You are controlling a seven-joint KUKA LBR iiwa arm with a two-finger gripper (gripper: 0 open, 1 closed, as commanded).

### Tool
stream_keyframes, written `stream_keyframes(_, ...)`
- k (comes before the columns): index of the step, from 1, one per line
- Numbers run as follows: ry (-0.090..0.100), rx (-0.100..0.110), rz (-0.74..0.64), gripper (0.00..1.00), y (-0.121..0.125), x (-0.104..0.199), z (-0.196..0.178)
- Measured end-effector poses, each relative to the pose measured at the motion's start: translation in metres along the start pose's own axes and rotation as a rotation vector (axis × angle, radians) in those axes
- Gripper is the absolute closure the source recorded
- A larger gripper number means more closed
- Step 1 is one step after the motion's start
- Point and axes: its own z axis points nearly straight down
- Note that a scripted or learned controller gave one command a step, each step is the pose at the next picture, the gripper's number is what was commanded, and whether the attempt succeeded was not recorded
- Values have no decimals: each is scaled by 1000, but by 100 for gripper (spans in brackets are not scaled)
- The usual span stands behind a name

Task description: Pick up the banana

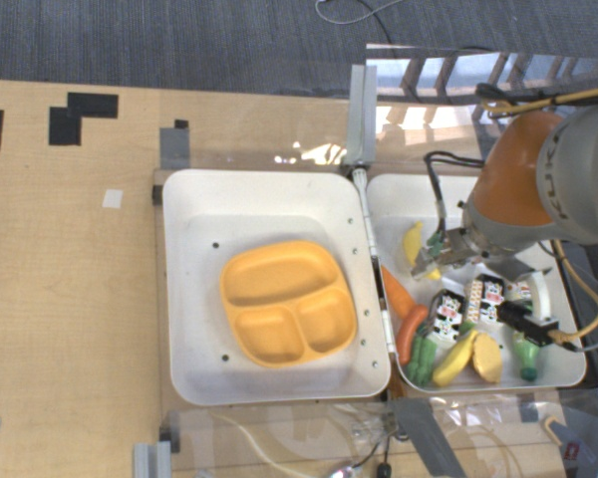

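Note:
The banana (456,358) is yellow and curved, and lies near the front of the right bin (568,371), between a green vegetable (425,351) and a pale yellow piece (486,359). My gripper (441,254) hangs low over the left middle of that bin, roughly a hand's width behind the banana and apart from it. It is right beside a small yellow fruit (412,243) at the bin's left wall. The grey arm with its orange band (513,182) covers the bin's back right.
Two small printed cartons (447,314) (487,298), a carrot (401,295), an orange-red piece (411,333), a white bottle (539,299) and a green item (527,358) crowd the right bin. The left bin (184,297) holds a yellow divided plate (287,302).

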Motion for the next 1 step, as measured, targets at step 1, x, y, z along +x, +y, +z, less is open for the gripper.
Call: stream_keyframes(1, 0, 0, 76, 100, 32, -6, 16)
